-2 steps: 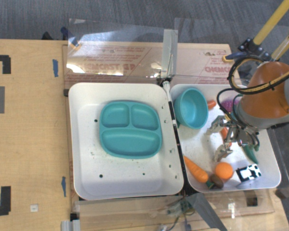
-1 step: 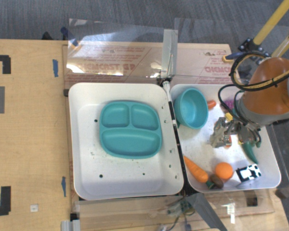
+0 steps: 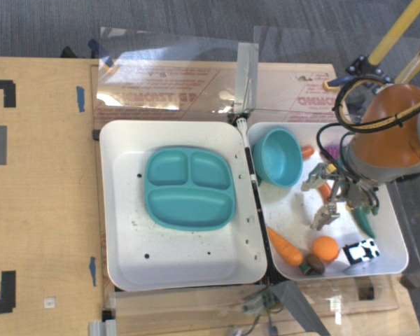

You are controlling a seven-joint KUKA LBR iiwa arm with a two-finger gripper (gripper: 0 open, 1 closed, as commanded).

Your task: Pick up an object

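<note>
Left bin [image 3: 119, 187] carries a teal divided plate [image 3: 190, 187]. Claw [image 3: 330, 198] hangs open and empty over right bin [image 3: 395, 247], beside the teal bowl [image 3: 278, 157]. Orange ball [image 3: 325, 248] lies just below-left, carrot [image 3: 285, 246] beyond. Risk: ball rolls off a fingertip if descent is off-centre.

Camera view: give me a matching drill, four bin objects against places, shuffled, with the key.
Things:
1. divided teal plate
2. teal bowl
3. orange ball
4. black-and-white toy

Places:
A. near right corner of the right bin
B. far left corner of the right bin, against the divider
C. middle of the left bin
D. near edge of the right bin, between the carrot and the black-and-white toy

Pairs: 1-C, 2-B, 3-D, 4-A
</note>
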